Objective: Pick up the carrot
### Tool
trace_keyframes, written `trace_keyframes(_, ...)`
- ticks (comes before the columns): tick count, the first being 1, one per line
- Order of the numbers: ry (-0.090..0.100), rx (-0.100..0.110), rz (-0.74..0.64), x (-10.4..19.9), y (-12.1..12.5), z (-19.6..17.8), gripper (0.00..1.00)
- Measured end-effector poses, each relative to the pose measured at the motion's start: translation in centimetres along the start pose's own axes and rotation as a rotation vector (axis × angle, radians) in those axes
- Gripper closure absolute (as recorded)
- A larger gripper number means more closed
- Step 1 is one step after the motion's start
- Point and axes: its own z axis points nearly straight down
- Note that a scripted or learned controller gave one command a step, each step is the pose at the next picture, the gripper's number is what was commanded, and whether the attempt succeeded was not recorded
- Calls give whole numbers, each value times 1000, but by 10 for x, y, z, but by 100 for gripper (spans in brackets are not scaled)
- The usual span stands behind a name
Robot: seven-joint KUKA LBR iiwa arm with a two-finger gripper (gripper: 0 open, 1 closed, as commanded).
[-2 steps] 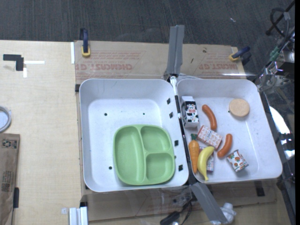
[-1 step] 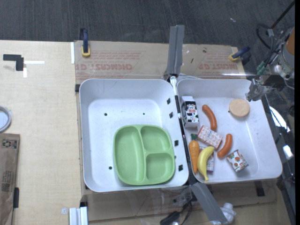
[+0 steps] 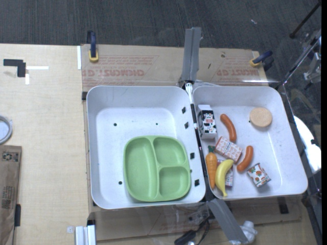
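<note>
Whether the fingers are released or clenched cannot be told. The carrot (image 3: 211, 169) lies in the right bin (image 3: 273, 147), close against its left wall near the front left corner, long axis running front to back, green top toward the back. A banana (image 3: 223, 176) touches its right side, so an approach from the right probably meets the banana first.

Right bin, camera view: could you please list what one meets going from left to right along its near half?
Carrot → banana → sausage → small carton, all in the right bin.
</note>
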Motion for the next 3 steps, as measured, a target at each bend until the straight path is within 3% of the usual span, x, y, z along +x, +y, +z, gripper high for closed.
trace_keyframes(1,1,2,-5,95,19,109,100)
trace_keyframes(2,0,-1,-223,45,-15,3,100)
trace_keyframes(3,1,0,-462,-30,-7,76,100)
